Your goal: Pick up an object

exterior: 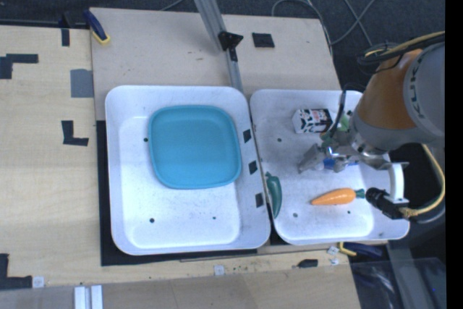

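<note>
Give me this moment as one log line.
gripper low in right bin, nothing seen held | carrot near front | small carton at back | blue plate in left bin

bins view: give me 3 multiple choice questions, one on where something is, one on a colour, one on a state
1. Where does the blue plate lie?
A. in the left bin
B. in the right bin
C. on the bare bench

2. What colour is the toy carrot?
A. purple
B. orange
C. white

3. How is the carrot placed?
A. standing on end
B. lifted above the bin
C. lying flat on the bin floor

Answers:
1 A, the plate sits inside the left bin's walls.
2 B, its body is orange with a green tip.
3 C, it lies lengthwise on the right bin's floor, apart from the gripper.
</note>
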You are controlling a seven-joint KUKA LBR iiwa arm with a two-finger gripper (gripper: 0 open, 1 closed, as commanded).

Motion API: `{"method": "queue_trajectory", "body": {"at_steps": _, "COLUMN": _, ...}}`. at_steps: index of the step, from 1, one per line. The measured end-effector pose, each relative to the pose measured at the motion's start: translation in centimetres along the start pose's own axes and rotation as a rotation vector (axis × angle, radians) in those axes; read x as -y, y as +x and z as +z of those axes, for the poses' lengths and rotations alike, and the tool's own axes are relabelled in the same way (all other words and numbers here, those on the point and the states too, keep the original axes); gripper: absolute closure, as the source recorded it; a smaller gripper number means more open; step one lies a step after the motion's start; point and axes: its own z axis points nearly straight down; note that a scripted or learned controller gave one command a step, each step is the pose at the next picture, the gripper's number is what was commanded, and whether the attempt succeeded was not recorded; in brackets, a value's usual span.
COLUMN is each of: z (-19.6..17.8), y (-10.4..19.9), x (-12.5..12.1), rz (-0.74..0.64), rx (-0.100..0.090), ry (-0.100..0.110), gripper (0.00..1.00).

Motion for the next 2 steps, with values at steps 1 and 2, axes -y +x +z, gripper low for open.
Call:
{"method": "queue_trajectory", "body": {"at_steps": 1, "z": 3.4, "y": 0.0, "x": 0.0, "rz": 0.000, "rx": 0.001, "ry": -0.004, "gripper": 0.00}}
{"method": "queue_trajectory", "body": {"at_steps": 2, "z": 2.2, "y": -0.1, "x": -0.1, "rz": 0.001, "rx": 0.003, "ry": -0.007, "gripper": 1.00}}
